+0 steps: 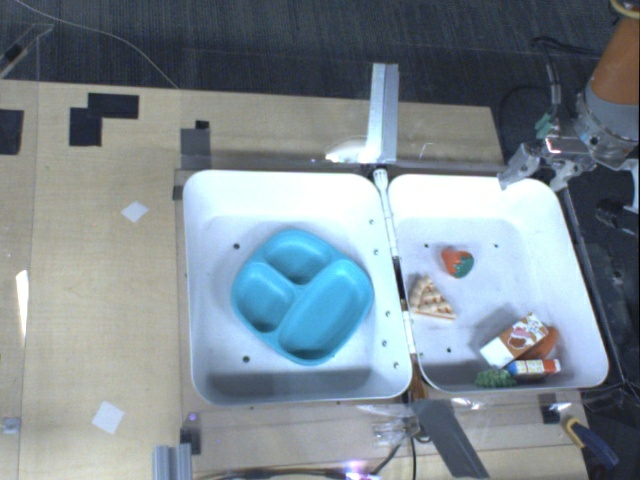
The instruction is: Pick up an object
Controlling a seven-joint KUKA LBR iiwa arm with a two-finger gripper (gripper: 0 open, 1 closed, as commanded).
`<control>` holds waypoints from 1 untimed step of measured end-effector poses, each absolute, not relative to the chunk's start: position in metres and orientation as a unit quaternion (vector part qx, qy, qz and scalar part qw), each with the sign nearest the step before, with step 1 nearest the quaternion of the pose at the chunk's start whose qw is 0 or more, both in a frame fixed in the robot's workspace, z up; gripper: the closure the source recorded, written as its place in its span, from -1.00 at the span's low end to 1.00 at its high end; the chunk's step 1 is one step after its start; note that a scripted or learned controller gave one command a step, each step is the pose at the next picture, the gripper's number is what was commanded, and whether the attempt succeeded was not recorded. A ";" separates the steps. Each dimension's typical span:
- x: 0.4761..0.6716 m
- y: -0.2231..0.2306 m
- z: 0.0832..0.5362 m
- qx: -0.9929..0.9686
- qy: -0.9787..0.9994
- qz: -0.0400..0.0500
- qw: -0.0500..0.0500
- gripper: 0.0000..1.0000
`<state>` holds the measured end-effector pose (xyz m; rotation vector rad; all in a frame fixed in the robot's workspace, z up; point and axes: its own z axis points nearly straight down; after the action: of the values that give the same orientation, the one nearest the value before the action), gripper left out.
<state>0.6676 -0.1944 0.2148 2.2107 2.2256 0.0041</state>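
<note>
The grey two-finger gripper [537, 164] hovered over the right white bin's [575, 258] far corner, fingers spread, gripping nothing. Down in that bin lay one red strawberry toy [457, 262], one pizza-slice toy [430, 299] pointing away, and a hard-to-read clutter of small packets [524, 348]. Left bin [205, 268]: one blue three-compartment plastic tray [302, 295].

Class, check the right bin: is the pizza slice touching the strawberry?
Apart. The camera view shows bare white bin floor between the strawberry and the pizza slice, which lies below it toward the divider.
</note>
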 end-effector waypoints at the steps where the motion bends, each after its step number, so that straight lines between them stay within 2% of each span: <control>1: 0.631 -0.131 0.137 0.727 0.687 0.001 0.001 -1.00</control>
<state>0.6313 -0.1306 0.1374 2.2812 2.1561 0.0039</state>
